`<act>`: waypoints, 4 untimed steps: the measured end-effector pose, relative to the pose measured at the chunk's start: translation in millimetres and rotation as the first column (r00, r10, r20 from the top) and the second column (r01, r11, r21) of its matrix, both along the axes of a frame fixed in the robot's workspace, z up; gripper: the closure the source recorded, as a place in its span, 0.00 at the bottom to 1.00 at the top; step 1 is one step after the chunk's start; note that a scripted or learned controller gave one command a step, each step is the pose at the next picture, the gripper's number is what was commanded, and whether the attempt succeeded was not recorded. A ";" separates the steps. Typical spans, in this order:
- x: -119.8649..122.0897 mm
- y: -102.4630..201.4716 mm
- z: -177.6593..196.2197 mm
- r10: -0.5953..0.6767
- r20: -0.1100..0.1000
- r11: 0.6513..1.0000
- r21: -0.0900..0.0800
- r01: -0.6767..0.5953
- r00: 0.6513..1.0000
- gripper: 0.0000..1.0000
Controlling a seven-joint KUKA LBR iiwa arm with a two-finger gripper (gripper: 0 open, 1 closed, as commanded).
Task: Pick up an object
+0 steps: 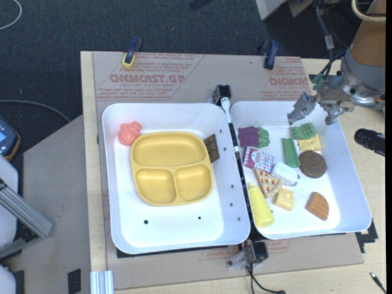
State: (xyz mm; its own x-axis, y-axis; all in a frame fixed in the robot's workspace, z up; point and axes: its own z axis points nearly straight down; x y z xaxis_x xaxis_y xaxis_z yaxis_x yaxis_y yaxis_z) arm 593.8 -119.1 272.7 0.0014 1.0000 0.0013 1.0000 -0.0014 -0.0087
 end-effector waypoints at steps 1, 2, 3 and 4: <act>1.7 0.1 4.6 0.002 0.009 1.000 -0.001 -0.002 1.000 0.00; 7.4 8.3 -46.2 0.003 0.002 1.000 0.000 -0.003 1.000 0.00; 12.1 14.8 -105.9 0.002 0.001 1.000 0.001 -0.002 1.000 0.00; 11.1 17.2 -169.5 0.001 0.000 1.000 0.001 -0.001 1.000 0.00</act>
